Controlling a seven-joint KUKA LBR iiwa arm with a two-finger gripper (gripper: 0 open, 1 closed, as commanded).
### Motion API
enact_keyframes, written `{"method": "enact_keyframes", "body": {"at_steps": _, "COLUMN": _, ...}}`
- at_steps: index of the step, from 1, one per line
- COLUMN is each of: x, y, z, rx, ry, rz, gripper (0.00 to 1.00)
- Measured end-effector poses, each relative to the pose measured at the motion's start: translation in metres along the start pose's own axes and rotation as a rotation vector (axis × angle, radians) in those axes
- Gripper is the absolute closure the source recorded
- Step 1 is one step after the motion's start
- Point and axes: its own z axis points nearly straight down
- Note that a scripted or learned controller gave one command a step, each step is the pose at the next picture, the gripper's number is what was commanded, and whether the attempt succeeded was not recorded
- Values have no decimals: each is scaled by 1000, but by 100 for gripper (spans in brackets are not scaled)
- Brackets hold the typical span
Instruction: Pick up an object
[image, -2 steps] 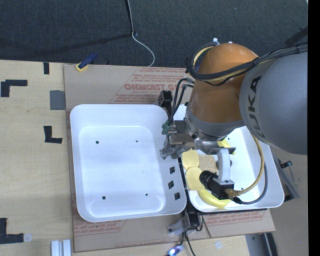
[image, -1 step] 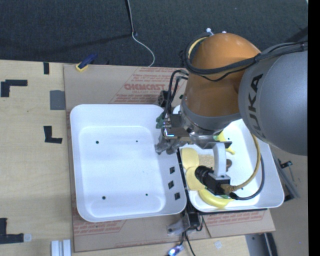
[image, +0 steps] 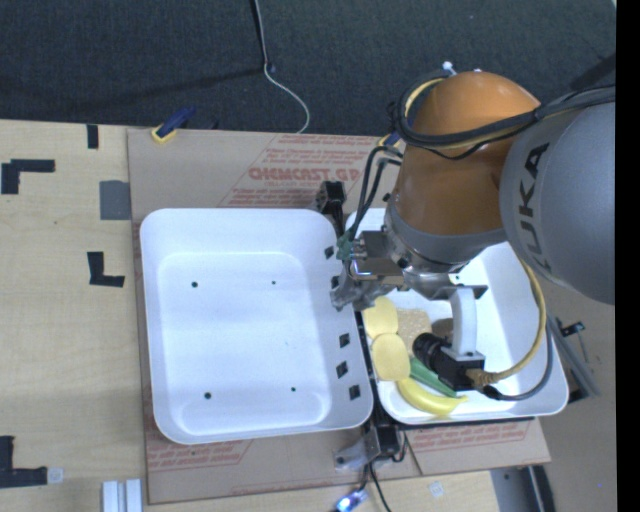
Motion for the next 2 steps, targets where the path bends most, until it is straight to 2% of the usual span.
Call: {"method": "enact_keyframes", "body": {"at_steps": 2, "x": 46, "y": 0, "z": -82, "rx": -5, "ry": 3, "rz": -7, "gripper": 100}}
